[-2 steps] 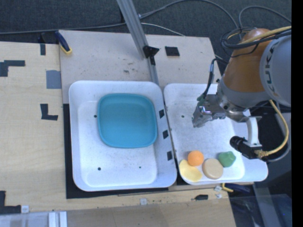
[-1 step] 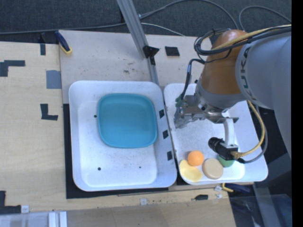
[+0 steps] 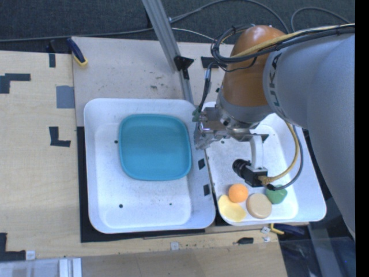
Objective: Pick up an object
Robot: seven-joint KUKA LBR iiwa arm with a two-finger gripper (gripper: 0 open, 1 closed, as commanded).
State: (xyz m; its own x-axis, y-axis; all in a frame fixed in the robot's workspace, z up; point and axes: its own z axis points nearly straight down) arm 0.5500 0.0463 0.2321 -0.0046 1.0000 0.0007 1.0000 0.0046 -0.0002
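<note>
In left bin (image 3: 104,183), blue plate (image 3: 154,147) — right bin (image 3: 305,203), orange ball (image 3: 237,193).

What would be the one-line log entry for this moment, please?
gripper at inner edge of right bin | left bin: blue plate | right bin: orange ball, yellow piece, tan disc, green piece

blue plate (image 3: 154,147) matt plastic; left bin (image 3: 106,208) smooth white plastic; bench (image 3: 34,183) pale wood grain.
</note>
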